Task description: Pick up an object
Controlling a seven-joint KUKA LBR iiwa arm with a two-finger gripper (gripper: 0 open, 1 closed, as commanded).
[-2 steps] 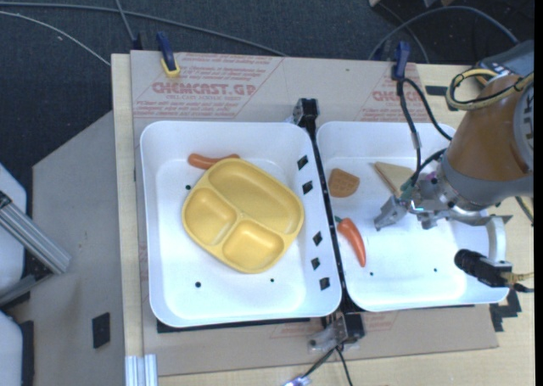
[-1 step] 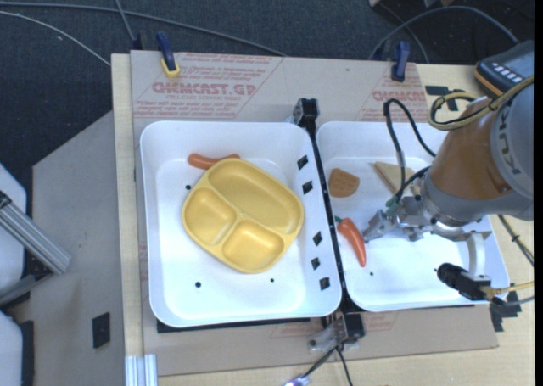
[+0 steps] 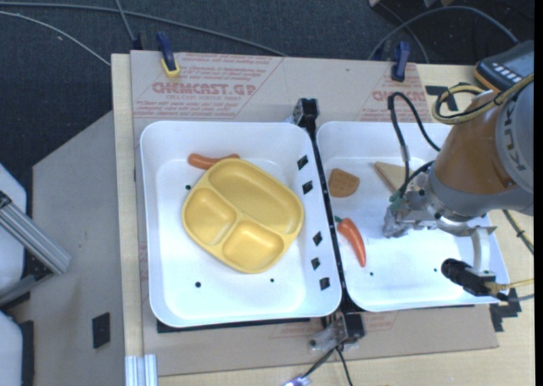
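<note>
Two white bins sit side by side on the bench, and the action is over in the right bin (image 3: 407, 295). The arm (image 3: 484, 159) comes in from the right with its orange band above the wrist, and the gripper (image 3: 399, 221) hangs low over the middle of that bin. Honestly can't tell how the claw is set from this angle, it's just a dark metal clump from above, and nothing visibly sits in it. Closest thing to grab is the red-orange chili pepper (image 3: 353, 240), lying on the bin floor just left of the claw, near the divider between the bins, apart from the claw. A round tan cookie-looking piece (image 3: 343, 181) is up and left of the claw, and a tan wedge (image 3: 392, 175) lies right above it, partly tucked under the arm's cables. Over in the left bin (image 3: 170, 291) there's a yellow divided plate (image 3: 243, 215) tilted at an angle, with an orange carrot-like thing (image 3: 205, 159) poking out from behind its upper left edge.
</note>
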